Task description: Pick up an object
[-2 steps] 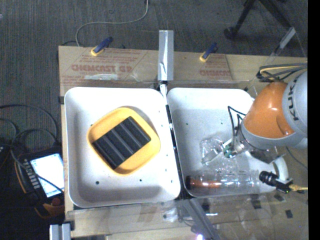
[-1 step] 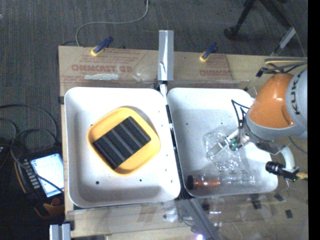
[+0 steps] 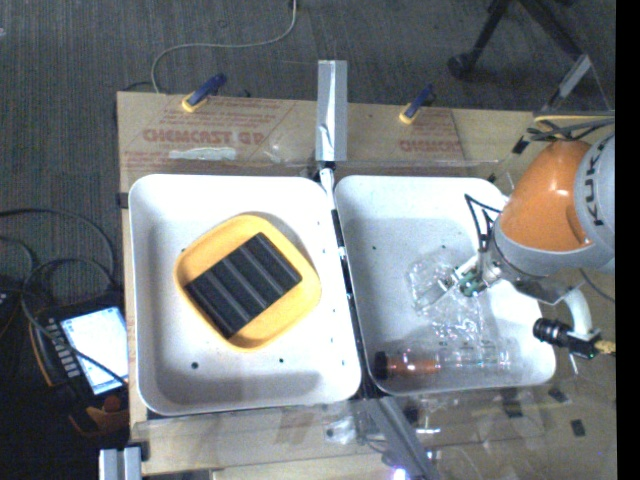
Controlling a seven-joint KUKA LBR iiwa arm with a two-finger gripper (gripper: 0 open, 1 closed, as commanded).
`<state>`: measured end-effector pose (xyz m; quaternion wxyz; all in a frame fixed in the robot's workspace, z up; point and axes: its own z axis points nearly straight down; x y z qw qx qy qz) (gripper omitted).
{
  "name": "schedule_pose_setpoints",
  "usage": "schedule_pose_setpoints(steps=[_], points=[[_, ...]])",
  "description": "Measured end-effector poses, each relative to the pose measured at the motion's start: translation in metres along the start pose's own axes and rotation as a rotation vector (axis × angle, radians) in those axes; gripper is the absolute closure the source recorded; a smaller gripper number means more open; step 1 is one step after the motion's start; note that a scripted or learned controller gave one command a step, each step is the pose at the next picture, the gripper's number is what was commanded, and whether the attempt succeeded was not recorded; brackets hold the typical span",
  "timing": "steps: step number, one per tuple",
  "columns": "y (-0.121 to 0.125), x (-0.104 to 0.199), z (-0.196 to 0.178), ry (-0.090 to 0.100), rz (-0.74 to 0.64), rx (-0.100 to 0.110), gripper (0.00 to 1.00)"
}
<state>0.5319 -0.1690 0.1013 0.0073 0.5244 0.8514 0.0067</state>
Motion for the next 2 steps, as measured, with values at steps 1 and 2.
schedule_pose_setpoints(steps=[1, 2], points=[[-0.0028, -0.0106, -0.0329, 0.000, 0.324, 0.017, 1.00], [-0.0035, -0.0103, -0.0315, 0.001, 0.324, 0.020, 0.00]])
